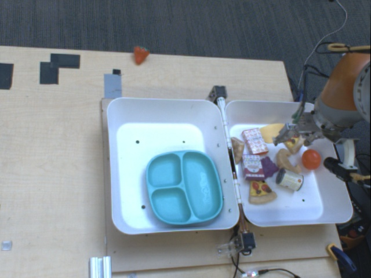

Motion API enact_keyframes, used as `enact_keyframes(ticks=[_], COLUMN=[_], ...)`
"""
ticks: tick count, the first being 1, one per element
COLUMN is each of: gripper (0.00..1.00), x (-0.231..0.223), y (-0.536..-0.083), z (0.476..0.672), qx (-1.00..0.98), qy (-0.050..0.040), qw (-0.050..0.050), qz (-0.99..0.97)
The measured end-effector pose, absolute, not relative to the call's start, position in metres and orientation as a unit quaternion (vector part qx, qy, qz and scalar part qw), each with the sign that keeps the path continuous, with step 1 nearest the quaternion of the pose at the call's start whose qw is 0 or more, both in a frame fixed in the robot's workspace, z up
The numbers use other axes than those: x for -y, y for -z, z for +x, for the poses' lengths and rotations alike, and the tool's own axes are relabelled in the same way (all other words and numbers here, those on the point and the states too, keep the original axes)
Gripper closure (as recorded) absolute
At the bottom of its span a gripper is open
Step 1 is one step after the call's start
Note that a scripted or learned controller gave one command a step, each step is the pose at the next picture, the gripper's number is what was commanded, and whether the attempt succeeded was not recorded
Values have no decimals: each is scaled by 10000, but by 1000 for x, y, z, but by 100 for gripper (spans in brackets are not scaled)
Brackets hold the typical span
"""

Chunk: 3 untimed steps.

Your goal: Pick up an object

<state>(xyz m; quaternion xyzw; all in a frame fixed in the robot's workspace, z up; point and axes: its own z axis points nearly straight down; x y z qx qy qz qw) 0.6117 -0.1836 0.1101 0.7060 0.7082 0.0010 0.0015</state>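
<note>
Dark grey carpet (174, 13) across the top, faint diagonal weave. Light wood table (52, 172) below it, far edge running left to right, right edge dropping down past the bins. Black tape patches (58, 67) stuck on the table top-left, one more cut by the left edge. Small grey block (113, 86) just beside the left bin's far corner. Thin black cable (324, 36) looping over the carpet top-right. Even, soft overhead light, no hard shadows.

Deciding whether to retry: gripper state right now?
Gripper: low over the right bin, among the toy food; open or shut cannot be told.
</note>
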Motion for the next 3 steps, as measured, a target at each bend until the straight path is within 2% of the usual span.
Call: enact_keyframes(ticks=[1,2,3], gripper=[0,100,100], x=[145,145,81], y=[-88,-100,-185], z=[555,557,536], qx=[-7076,-7082,-7090], qy=[-25,-47,-19], qw=[30,55,12], qz=[7066,7060,7052])
